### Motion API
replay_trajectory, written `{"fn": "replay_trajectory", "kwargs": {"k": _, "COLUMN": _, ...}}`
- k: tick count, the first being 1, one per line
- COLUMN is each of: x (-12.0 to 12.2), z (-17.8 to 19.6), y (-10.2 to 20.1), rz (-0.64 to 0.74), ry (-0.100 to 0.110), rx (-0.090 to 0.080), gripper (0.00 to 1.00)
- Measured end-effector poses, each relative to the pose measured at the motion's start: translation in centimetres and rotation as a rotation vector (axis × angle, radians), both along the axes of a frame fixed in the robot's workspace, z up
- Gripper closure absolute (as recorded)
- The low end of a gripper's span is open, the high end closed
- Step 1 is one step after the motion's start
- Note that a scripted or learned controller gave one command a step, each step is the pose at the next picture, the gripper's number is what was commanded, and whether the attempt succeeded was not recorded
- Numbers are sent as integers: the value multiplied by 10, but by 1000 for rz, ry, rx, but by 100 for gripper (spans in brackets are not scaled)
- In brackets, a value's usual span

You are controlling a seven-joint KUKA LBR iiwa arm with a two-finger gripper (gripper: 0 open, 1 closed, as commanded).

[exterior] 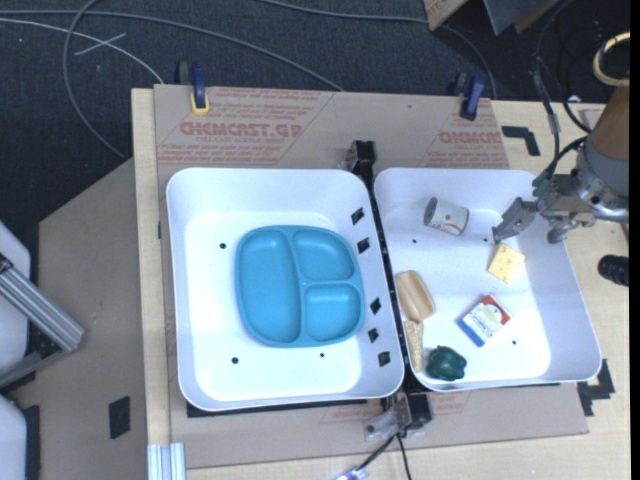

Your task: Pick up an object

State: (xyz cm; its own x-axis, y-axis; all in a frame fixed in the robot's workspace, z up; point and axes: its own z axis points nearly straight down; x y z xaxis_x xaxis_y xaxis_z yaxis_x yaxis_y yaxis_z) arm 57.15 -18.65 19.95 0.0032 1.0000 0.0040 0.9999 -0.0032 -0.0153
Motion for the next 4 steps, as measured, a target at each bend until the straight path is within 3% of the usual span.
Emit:
{"fn": "replay_trajectory", "kwargs": {"k": 1, "x": 3, "z": 8, "y": 0, "rz": 4, "ry": -15, "rx": -3, "gripper": 0}}
{"fn": "replay_trajectory", "kwargs": {"k": 3, "x": 12, "z": -90, "y": 8, "rz": 5, "ry": -9, "rx": -1, "gripper": 0}}
{"fn": "replay_trajectory", "kwargs": {"k": 4, "x": 14, "z": -111, "y": 7, "rz": 4, "ry": -17, "rx": -5, "gripper": 0}}
